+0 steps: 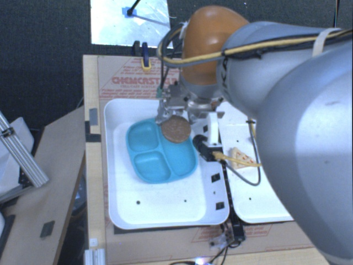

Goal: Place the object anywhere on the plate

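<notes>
The object is a round, flat, brown disc [176,130], speckled and dull like a cookie, and it sits right under the gripper [172,115], touching its lower end, over the upper right corner of the blue plate [160,153]. Whether the disc is pinched by the gripper or just lies on the plate's rim cannot be told, and whether the gripper is open or closed cannot be told either, as the wrist hides it. The plate is sky blue with rounded corners and three compartments, and it lies below and to the left of the gripper in the left white bin [127,203]. Behind the gripper, on the brown cardboard sheet [129,79] under the bins, red print reads "CHEMCAST", with a smaller line beneath too blurred to read. The arm [287,93] comes in from the right, huge and grey across the right bin [259,203], with its orange band [212,37] directly above the gripper and the wrist pointing straight down at the worktop [60,148]. A yellow cable [276,40] runs along the arm.
</notes>
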Controlling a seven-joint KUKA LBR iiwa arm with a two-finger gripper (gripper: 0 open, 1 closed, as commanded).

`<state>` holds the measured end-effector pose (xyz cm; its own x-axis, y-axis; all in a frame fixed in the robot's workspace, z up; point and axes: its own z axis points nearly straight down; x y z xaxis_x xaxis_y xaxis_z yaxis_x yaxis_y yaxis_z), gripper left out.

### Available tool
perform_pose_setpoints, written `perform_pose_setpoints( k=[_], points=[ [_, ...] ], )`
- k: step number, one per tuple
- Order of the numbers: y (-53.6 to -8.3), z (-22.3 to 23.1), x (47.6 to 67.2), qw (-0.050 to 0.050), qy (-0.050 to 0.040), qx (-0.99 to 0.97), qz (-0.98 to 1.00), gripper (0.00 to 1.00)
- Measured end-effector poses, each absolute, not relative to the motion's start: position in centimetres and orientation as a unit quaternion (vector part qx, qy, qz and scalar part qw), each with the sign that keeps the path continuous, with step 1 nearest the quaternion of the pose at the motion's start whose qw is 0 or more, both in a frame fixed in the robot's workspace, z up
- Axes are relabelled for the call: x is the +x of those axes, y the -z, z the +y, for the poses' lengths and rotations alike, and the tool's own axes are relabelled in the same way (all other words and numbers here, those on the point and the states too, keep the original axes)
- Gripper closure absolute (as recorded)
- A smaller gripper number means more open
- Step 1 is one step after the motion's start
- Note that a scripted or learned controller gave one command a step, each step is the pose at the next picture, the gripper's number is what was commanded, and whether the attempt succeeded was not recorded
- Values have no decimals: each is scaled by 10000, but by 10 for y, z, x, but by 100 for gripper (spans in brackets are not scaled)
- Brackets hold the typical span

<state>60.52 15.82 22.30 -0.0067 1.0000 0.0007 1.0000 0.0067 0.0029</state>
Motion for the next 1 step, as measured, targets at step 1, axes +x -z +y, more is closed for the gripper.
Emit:
perform_pose_setpoints(
  k=[1],
  points=[
    [-223, 157, 605, 2, -5, 7051, 7091, 0]
  ],
)
